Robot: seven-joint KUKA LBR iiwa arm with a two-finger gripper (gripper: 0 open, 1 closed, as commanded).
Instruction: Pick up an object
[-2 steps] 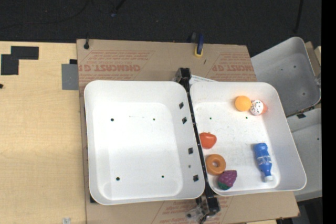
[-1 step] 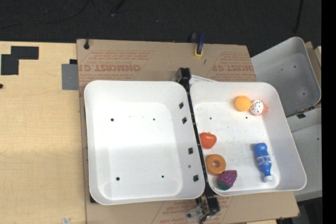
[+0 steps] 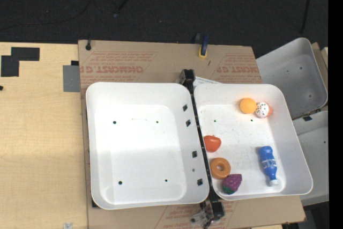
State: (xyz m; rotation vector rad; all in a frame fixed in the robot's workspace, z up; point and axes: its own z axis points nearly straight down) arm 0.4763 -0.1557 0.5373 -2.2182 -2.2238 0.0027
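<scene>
The right bin (image 3: 289,131) holds several small objects. An orange ball (image 3: 247,105) lies near its far side, touching a white ball with dark spots (image 3: 262,110). A red tomato-like piece (image 3: 213,143) sits by the bin's left wall. Below it lie an orange ring like a doughnut (image 3: 220,167) and a purple bunch of grapes (image 3: 232,183). A blue bottle with a white cap (image 3: 268,163) lies on its side toward the right.
The left bin (image 3: 102,115) stands beside the right one, joined by black clips along the shared wall (image 3: 193,137). Both rest on a cardboard sheet (image 3: 134,64). A grey metal plate (image 3: 292,69) sits at the right. A blue-yellow clamp (image 3: 202,46) holds the cardboard's far edge.
</scene>
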